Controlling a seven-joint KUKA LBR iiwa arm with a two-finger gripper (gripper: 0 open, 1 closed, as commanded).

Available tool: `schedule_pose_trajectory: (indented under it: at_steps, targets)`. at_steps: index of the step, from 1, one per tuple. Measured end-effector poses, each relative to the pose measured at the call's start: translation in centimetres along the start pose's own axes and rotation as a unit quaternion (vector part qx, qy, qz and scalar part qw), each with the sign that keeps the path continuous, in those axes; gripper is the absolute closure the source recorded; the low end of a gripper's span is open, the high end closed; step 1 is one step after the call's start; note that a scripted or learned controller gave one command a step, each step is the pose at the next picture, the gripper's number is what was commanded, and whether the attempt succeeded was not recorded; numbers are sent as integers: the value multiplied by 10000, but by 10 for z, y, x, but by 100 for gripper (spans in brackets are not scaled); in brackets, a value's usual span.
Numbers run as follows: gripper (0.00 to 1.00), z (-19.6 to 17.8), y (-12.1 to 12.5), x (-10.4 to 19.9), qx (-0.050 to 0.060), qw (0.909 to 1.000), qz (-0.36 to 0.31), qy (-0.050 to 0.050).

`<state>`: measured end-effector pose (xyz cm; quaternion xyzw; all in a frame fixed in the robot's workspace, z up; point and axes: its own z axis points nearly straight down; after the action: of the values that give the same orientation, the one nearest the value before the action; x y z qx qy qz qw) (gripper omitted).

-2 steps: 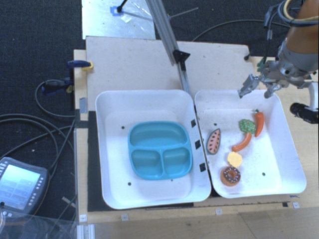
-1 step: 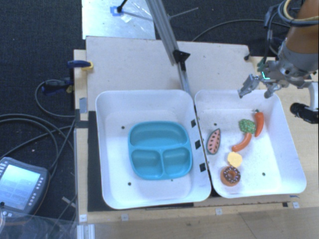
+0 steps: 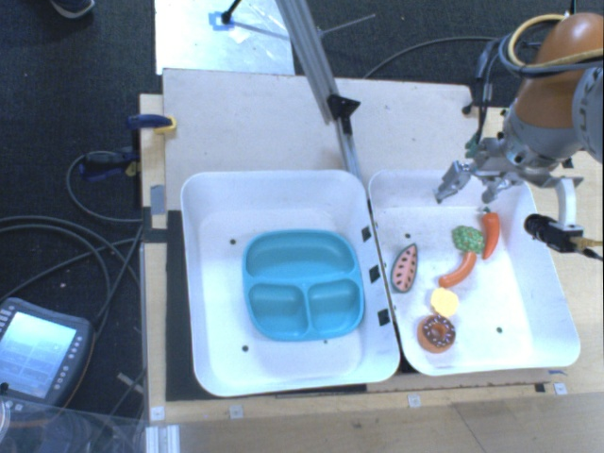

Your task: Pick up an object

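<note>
From my feed the light is bright and even, coming from overhead. The two white bins (image 3: 283, 196) read almost blown out, with soft, faint shadows along their walls. The surface (image 3: 255, 121) looks pale and washed. Glare patches the floor panel (image 3: 203, 17) at top. Fine detail is soft and slightly grainy throughout.

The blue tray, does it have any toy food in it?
No, the blue tray sits bare in the left bin, while the toy foods like the donut lie in the right bin.

tray (image 3: 304, 284) in left bin (image 3: 217, 253), toys right
</note>
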<state>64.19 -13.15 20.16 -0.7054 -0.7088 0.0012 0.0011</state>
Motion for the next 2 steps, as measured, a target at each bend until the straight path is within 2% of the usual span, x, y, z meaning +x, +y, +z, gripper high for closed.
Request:
schedule_pose_trajectory:
  at_steps: [2]
  targets:
    - [0,109,9,0,1,10000,1,2]
